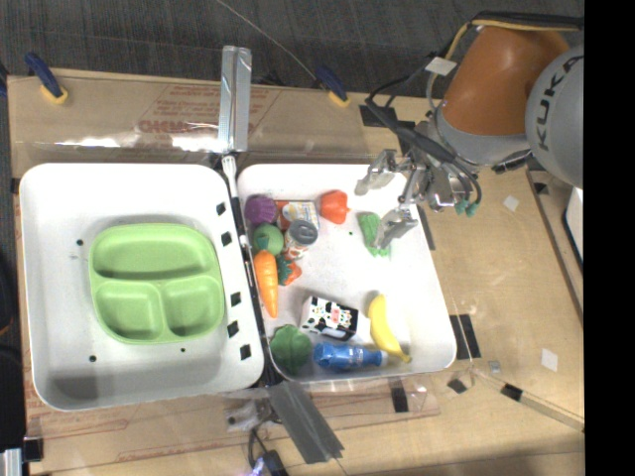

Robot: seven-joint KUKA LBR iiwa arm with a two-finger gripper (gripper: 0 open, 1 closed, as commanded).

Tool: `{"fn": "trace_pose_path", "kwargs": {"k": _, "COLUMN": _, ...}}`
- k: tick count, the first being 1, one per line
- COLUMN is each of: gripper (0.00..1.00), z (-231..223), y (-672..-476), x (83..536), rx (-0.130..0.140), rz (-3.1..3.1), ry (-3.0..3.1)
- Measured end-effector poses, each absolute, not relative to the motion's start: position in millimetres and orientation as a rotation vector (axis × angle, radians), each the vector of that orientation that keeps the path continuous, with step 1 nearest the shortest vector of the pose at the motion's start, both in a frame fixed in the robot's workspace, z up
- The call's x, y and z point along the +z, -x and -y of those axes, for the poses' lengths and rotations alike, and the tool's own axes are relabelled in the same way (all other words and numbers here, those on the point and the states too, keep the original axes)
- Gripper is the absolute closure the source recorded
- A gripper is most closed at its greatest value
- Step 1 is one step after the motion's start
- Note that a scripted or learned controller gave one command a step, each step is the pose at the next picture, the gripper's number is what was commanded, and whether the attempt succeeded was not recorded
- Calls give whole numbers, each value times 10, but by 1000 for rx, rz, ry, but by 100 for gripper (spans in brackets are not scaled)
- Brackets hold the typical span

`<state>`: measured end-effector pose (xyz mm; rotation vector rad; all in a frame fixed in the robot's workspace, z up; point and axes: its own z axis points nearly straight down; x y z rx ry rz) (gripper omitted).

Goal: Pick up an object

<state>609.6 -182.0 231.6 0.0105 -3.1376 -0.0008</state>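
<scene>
Right, start from the banana [385, 327] at the near edge of the right bin [437, 296]: just left of it lie the blue bottle [347, 356] and the black-and-white carton [328, 316]. Beyond the banana, up by the far right wall, sits the green vegetable [373, 233], and your gripper [389, 198] hangs right over it, fingers spread apart with nothing between them. You'd do well to centre both fingers astride that green piece, drop straight, keep off the wall, then close.
</scene>
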Motion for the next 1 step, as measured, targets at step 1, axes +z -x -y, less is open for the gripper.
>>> {"fn": "trace_pose_path", "kwargs": {"k": 1, "gripper": 0, "z": 1811, "y": -6056, "x": 961, "rx": -8, "rz": 3124, "ry": -178}}
